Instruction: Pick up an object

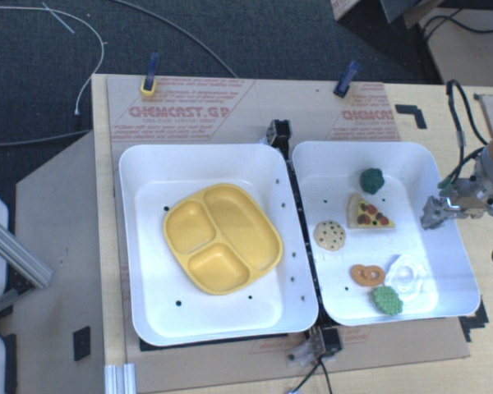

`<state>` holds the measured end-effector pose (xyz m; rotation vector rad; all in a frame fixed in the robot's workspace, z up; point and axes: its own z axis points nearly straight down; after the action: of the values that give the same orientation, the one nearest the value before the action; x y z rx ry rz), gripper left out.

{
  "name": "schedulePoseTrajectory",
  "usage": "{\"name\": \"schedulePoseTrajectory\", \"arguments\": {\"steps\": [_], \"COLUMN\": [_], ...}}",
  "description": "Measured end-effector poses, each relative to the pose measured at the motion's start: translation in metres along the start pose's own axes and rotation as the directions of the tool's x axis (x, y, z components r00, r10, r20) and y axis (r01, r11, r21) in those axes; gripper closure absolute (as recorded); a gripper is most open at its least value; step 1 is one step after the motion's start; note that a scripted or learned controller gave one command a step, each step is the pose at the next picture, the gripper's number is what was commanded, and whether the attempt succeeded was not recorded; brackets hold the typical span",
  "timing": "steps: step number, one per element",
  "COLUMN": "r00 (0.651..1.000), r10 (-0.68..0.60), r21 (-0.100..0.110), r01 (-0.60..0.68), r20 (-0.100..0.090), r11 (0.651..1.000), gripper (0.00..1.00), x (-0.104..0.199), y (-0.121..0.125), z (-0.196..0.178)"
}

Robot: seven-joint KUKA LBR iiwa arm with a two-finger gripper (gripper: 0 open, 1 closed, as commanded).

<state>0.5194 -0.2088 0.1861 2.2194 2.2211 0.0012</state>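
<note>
Looking down from my one overhead camera: the metal two-finger gripper [435, 212] sits at the right rim of the right-hand shallow white bin [448, 302], off to the side of everything in it. I honestly can't tell if the jaws are parted or closed from this angle, but nothing is between them as far as I can see.

What worries me: the pickable stuff is small and flat. The slice of toy pizza [369, 213] and the round chocolate-chip cookie [329, 235] lie low on the bin floor, so I'd guess the fingers could skate over them or just nudge them away. The orange pretzel [366, 275], a clear plastic piece [403, 276] and the light green leafy piece [387, 300] are bunched together, touching or nearly so, so a grab there could catch two or none. The dark green broccoli-like lump [371, 180] looks easiest.

The left-hand shallow white bin [140, 220] holds a yellow three-compartment plastic tray [222, 238], compartments bare.
</note>
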Motion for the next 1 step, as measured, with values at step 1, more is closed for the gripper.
{"name": "schedulePoseTrajectory", "arguments": {"steps": [1], "r00": [1.0], "r10": [-0.002], "r21": [-0.005], "r01": [0.002], "r20": [0.001], "r11": [1.0], "gripper": [1.0], "x": [0.0074], "y": [0.0012], "z": [-0.0467]}}
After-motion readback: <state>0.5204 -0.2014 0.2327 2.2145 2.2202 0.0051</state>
